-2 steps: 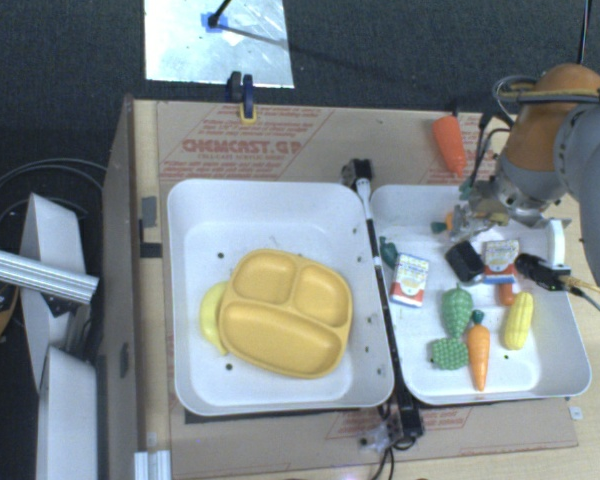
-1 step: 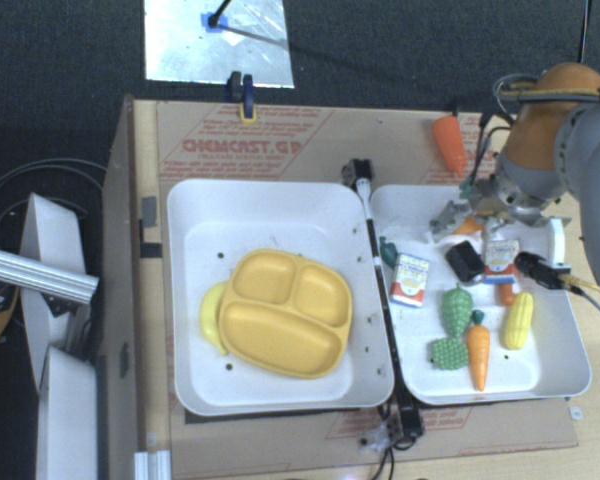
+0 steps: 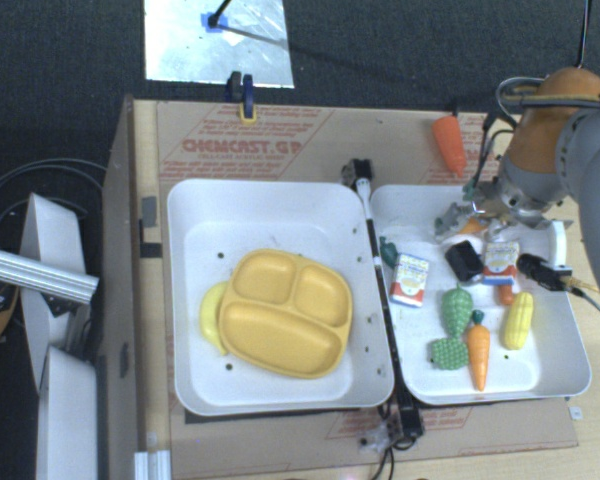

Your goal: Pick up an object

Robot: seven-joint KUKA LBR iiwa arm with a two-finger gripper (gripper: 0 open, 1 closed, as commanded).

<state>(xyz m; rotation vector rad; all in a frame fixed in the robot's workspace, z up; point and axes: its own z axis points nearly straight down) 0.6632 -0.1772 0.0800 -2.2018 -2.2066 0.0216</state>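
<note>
Nothing is lifted yet: the metal two-finger gripper hangs low in the right white bin, just beside a small black block; jaw state, I cannot tell

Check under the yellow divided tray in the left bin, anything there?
A yellow plate pokes out from beneath the yellow divided tray's left edge. The rest is covered.

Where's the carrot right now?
In the right bin, near its front edge: the carrot lies between the green toy and the corn.
</note>
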